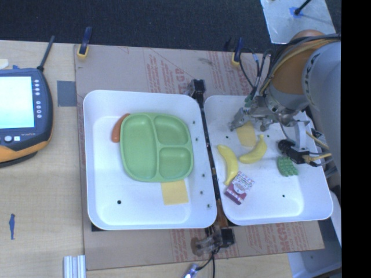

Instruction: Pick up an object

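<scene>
In the right bin [278, 216], my gripper [250, 120] hangs low over the far part, right above a pale yellow piece [247, 136]. Whether it touches that piece cannot be made out. A small banana [256, 150] lies just right of and below the piece. A longer banana [229, 162] rests near the bin's left wall. A red and white packet [240, 188] sits below the bananas. A green bumpy object [287, 166] lies toward the right side, partly under the arm.
The left bin [104, 207] holds a green divided plate [156, 146], an orange item [116, 129] tucked at its left edge, and a yellow square [174, 192] below it. A control pendant [20, 112] sits on the bench at far left.
</scene>
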You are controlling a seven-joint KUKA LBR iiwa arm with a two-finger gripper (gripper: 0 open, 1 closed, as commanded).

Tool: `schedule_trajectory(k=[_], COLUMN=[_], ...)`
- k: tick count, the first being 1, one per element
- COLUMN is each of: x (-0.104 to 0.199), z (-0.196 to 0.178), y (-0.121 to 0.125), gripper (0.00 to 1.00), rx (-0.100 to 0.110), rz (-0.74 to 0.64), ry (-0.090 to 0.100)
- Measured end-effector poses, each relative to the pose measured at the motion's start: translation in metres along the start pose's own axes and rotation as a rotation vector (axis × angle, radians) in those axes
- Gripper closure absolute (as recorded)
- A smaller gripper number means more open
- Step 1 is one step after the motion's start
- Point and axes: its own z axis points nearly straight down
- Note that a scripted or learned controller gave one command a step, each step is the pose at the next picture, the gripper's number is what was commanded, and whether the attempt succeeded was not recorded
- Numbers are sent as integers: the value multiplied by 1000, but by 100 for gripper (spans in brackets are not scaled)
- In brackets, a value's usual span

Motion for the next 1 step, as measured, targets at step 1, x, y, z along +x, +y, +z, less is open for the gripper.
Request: schedule_trajectory(k=[1], x=[16], z=[0], y=[-2], gripper=[0], rx=[3], rz=[-4], ry=[1])
